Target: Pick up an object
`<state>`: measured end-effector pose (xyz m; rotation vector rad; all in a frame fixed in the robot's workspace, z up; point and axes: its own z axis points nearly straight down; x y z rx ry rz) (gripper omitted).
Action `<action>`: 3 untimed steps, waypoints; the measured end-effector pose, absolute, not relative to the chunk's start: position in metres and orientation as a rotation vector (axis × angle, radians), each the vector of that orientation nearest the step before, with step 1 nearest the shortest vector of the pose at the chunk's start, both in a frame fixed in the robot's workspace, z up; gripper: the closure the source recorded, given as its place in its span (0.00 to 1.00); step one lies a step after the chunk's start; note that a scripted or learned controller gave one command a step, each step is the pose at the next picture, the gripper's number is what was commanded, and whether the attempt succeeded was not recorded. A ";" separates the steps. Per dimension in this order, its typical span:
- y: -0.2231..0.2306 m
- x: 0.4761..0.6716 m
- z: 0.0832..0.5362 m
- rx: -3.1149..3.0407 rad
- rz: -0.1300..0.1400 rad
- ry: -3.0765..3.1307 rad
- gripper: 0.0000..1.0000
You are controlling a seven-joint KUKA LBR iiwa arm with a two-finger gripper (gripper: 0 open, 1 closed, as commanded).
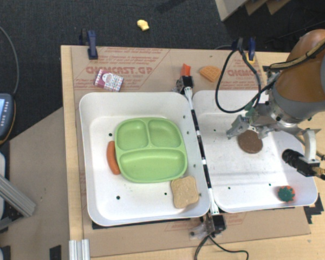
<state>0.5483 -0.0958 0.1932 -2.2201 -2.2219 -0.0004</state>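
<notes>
A brown round disc [251, 143] lies in the upper middle of the right bin [233, 188]. My gripper [251, 132] hangs directly over the disc's far edge, open, with one finger to the left of the disc and the other to its right. Nothing sits between the fingers that I can see. A small green toy [285, 193] rests in the right bin's near right corner. In the left bin [97, 199] a green divided plate [150, 149] sits in the middle, an orange sausage [112, 157] lies along its left side, and a tan bread slice [184, 192] lies at its near right.
A black divider rail [197, 145] runs between the bins. A black cable [227, 85] loops over the right bin's far edge. On the board behind the bins lie a small packet [108, 79] and an orange cracker [209, 72].
</notes>
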 end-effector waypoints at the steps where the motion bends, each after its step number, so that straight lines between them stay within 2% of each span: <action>1: -0.144 0.596 0.156 -2.228 0.000 -2.222 0.00; 2: -0.171 0.587 0.080 -2.221 0.006 -2.215 0.00; 3: -0.170 0.590 0.096 -2.225 -0.003 -2.222 1.00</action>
